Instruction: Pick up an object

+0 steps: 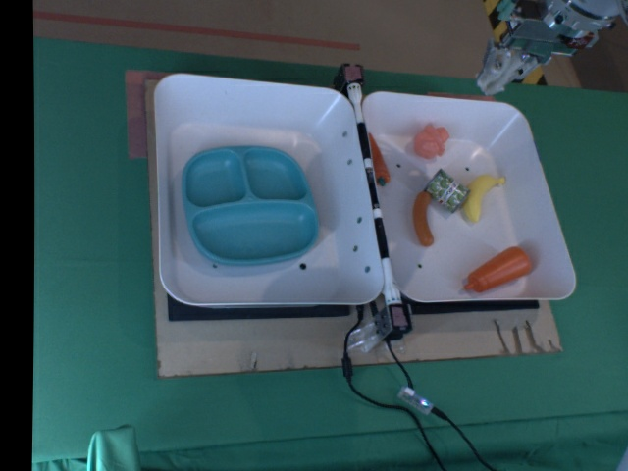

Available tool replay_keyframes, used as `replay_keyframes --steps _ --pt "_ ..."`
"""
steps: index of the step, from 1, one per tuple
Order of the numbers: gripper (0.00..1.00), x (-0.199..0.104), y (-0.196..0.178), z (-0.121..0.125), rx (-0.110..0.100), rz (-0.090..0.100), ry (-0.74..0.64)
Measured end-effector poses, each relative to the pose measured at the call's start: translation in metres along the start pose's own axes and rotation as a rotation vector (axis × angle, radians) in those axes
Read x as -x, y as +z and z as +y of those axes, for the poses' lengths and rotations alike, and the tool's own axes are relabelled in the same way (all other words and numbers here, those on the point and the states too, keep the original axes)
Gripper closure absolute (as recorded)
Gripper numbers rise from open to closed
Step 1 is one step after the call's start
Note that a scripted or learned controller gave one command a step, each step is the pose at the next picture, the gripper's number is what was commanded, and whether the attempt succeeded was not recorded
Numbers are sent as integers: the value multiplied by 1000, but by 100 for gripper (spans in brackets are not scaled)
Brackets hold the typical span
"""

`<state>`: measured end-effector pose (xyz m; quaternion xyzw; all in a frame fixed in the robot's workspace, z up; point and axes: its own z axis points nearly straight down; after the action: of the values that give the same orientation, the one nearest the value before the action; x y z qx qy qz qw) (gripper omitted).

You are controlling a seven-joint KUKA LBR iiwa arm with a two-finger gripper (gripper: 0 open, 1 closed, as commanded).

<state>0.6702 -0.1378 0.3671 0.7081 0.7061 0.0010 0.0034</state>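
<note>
The right white bin holds several toy foods: a pink piece, a small green-and-white packet, a yellow banana, an orange-red sausage, a large orange carrot and a thin carrot against the divider. My gripper hangs at the top right, above the bin's far right corner, well apart from all of them. Nothing shows between its fingers.
The left white bin bears a teal divided plate. A black-and-white divider rail runs between the bins. Cables trail over the green cloth in front. Cardboard lies under both bins.
</note>
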Motion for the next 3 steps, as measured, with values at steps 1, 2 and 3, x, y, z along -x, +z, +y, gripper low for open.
replay_keyframes --steps 1,2,3 --pt "100 50 15 30 0 -1 1" --pt "100 50 14 -24 -2 0 1" --pt "100 49 84 -31 -2 0 1"
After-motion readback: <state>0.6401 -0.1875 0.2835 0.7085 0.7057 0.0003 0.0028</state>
